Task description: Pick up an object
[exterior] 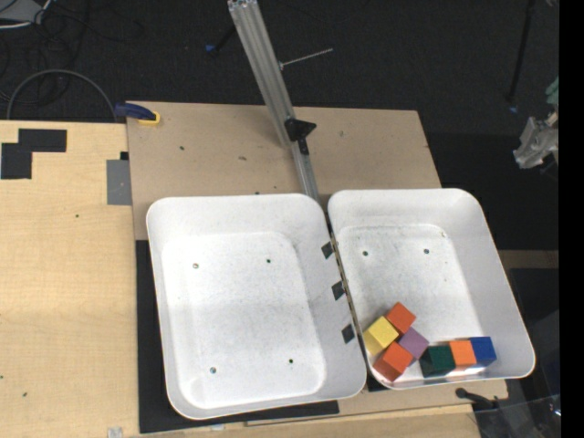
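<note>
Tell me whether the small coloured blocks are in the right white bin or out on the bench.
In: the small coloured blocks sit clustered inside the right white bin, at its near corner.

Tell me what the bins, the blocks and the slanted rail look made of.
Right bin: likely moulded plastic, matte white, rounded rim. Blocks, such as the orange one: painted wood or plastic, solid colours, can't tell which. Rail: apparently extruded aluminium, silvery with lengthwise grooves.

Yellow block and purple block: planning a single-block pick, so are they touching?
Touching. The camera view shows the yellow block pressed against the purple block with no gap, in the right bin.
</note>
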Robot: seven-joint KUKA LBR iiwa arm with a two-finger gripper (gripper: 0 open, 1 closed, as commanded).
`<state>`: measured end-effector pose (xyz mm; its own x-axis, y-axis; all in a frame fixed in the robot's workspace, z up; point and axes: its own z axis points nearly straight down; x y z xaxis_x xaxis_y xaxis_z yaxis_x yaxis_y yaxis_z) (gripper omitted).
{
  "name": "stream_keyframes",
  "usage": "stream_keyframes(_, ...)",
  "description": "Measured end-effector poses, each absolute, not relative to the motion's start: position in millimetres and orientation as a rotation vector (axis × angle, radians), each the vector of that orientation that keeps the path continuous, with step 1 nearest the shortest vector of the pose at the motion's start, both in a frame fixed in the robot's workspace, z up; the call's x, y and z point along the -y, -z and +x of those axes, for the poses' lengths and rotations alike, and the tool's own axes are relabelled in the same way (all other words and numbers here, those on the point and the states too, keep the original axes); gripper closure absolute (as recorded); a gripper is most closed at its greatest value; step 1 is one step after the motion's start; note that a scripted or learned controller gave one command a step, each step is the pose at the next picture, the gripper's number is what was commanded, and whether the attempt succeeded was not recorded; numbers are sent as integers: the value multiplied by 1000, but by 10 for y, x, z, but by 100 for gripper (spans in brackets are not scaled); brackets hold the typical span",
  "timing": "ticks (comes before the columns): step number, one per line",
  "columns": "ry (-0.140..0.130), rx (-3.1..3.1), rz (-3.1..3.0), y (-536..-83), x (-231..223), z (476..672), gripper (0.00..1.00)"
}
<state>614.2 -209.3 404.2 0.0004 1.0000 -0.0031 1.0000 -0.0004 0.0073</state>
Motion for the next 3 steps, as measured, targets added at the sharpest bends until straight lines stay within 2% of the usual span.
stream_keyframes(1,3,-2225,2219,-3983,2085,6141,0)
stream_keyframes(2,9,-2225,2230,-3053,2087,5929,0)
stream_keyframes(3,0,-2220,2226,-884,2084,5994,0)
